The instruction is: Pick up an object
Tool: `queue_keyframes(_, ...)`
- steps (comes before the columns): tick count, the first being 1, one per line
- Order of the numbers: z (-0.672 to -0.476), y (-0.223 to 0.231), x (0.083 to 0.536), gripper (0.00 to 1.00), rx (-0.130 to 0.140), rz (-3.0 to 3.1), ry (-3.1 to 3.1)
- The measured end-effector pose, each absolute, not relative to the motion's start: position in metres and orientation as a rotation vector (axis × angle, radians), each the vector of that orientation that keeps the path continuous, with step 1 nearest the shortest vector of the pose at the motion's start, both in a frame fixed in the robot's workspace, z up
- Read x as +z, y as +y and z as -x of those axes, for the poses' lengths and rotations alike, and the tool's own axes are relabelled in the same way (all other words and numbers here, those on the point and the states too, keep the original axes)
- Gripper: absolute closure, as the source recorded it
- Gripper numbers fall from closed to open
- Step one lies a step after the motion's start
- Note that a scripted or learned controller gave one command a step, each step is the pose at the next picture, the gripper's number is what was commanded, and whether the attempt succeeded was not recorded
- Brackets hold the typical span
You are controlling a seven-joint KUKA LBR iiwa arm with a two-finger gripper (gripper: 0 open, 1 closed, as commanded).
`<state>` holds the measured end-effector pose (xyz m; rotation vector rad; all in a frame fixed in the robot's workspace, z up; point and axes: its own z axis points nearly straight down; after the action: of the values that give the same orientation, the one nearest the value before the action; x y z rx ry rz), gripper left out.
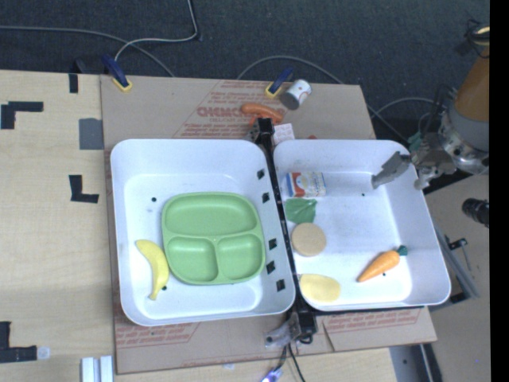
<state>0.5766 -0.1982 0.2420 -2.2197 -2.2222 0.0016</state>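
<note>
The right bin (413, 213) holds an orange carrot (380, 264) near its front right, a pale yellow rounded piece (320, 287) at the front left, a tan round disc (308, 239), a small green piece (301, 210) and a white packet with red and blue print (304, 184). My gripper (407, 175) hovers over the right bin's back right corner, open, with nothing between its fingers. It is well behind the carrot and to the right of the packet.
The left bin (127, 181) holds a green divided plate (213, 238) and a yellow banana (154, 266) at its front left. Behind the bins, an orange item (261, 111) and a small grey cylinder (295, 94) lie on the cardboard.
</note>
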Motion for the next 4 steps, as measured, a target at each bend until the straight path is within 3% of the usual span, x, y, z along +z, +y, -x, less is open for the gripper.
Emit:
queue_keyframes(1,-0.586,-0.144,0.155,0.00,0.002,2.217,-2.221)
queue_keyframes(2,-0.647,-0.098,0.092,0.00,0.003,2.217,-2.222)
queue_keyframes(4,-0.635,-0.104,0.086,0.00,-0.003,2.222,-2.226)
